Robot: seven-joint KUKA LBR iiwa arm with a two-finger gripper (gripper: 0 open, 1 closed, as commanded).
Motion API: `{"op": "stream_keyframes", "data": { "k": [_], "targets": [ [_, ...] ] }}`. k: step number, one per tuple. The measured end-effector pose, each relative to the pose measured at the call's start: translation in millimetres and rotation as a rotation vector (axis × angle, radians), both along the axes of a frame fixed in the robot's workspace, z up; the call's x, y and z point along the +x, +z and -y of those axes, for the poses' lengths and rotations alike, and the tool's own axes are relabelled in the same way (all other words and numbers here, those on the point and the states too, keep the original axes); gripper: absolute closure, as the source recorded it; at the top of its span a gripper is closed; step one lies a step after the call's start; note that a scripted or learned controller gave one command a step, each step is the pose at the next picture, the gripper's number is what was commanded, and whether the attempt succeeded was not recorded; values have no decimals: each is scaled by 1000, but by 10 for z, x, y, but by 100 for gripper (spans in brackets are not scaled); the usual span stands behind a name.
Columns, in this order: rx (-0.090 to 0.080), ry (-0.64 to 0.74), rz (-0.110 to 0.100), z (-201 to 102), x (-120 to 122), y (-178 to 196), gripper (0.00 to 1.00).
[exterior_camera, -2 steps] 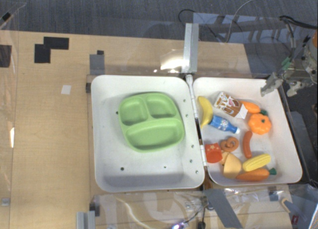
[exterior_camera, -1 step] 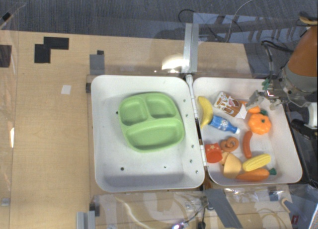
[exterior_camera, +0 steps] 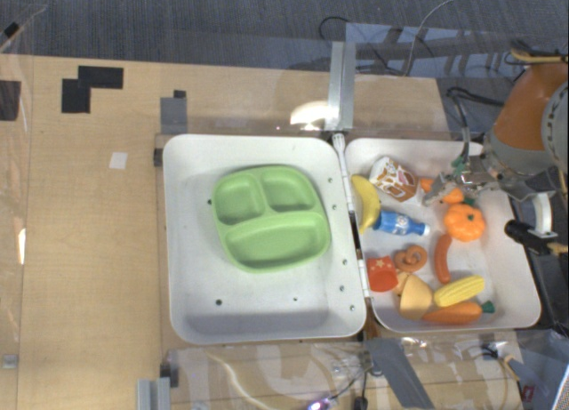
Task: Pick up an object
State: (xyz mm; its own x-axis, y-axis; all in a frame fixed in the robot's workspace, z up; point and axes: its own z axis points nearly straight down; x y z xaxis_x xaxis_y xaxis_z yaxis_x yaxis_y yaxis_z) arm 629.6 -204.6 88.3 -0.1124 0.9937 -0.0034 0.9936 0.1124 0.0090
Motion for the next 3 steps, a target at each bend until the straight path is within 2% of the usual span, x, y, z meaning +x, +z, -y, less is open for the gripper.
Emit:
{"op": "stream_keyframes", "data": {
  "k": [1, 2, 3],
  "targets": [
    [-1, 3, 8, -9, 29, 138, 100],
    [-1, 184, -1, -13, -269, 1081, 100],
    [0, 207, -3, -875, -122, 1220, 100]
  ]
}}
